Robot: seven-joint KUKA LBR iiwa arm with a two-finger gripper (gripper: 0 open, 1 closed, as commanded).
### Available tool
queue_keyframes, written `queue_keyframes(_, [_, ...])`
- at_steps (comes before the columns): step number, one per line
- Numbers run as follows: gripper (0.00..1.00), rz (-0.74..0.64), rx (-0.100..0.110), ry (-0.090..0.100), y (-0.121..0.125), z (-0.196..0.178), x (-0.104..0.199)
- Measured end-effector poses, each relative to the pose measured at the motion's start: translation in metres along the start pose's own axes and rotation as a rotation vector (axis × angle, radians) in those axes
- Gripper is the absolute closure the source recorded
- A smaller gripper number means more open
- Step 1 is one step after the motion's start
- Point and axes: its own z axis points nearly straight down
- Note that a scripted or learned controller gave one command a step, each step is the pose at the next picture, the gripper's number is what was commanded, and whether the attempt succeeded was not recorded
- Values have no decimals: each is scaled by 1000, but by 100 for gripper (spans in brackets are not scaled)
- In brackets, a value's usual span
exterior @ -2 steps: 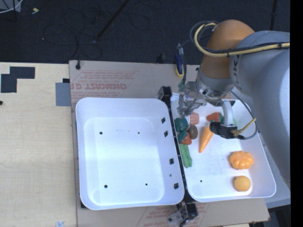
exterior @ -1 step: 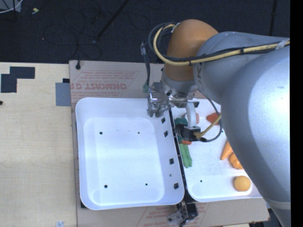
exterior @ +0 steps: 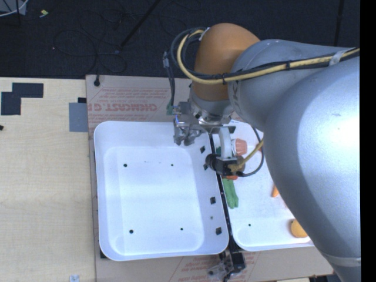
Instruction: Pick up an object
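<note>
Tool (exterior: 187,133) hangs over the far right corner of the shallow white left bin (exterior: 106,187). Can't tell if it's wide or narrow, and nothing visibly held. Pick looks not done yet. Candidates lie in the white right bin (exterior: 258,234): green soft strip (exterior: 232,197), orange rounded piece (exterior: 298,228). The grey arm (exterior: 305,128) hides most of that bin.

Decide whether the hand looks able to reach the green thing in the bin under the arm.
Probably yes. The green thing lies uncovered beside the wall between the bins, and the hand hangs close by, over the far corner of the neighbouring bin.
</note>
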Motion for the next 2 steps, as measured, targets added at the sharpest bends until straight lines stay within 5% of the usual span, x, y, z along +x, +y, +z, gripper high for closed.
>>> queue_keyframes(2, [100,-2,-1,-1,0,-7,0])
